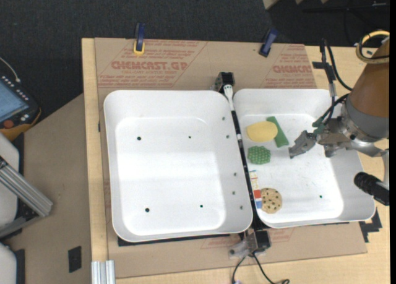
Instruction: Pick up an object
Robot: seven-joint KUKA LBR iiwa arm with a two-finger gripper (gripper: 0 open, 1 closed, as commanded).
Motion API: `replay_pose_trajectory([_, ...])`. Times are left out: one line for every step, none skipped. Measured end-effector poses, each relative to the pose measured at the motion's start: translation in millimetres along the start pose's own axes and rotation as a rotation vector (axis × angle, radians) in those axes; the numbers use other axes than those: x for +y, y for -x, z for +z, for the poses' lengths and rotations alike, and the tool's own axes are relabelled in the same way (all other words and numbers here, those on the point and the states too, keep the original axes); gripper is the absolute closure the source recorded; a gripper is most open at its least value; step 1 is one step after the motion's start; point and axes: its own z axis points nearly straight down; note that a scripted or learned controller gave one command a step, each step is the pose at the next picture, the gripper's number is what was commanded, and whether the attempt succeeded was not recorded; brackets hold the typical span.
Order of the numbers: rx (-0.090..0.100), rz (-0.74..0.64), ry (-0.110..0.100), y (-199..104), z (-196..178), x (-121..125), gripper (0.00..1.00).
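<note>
The right bin (322, 100) holds a yellow rounded object (262, 131), a green strip (278, 132) leaning beside it, a green knobbly disc (259, 154) and a brown cookie (271, 200) with a small red and blue piece (257, 195) at its left. My gripper (302, 143) hangs over the middle of that bin, right of the green disc and the yellow object, apart from both. Nothing shows between its fingers.
The left bin (117, 109) lies alongside, sharing a dark divider (240, 146) with the right one. Both rest on a cardboard sheet (185, 54) held by clamps (140, 40) at the back. The arm's orange band (374, 91) rises at the right edge.
</note>
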Motion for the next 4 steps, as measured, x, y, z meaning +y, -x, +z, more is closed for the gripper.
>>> replay_pose_trajectory([-0.001,-0.008,0.02,-50.8,-172.0,-31.6,0.0])
replay_pose_trajectory([-0.002,-0.003,0.021,-59.7,-308.2,-31.7,0.0])
replay_pose_trajectory([-0.002,-0.001,0.007,-59.7,-310.4,-31.6,1.0])
replay_pose_trajectory([-0.002,-0.001,0.007,-59.1,-329.6,-14.8,1.0])
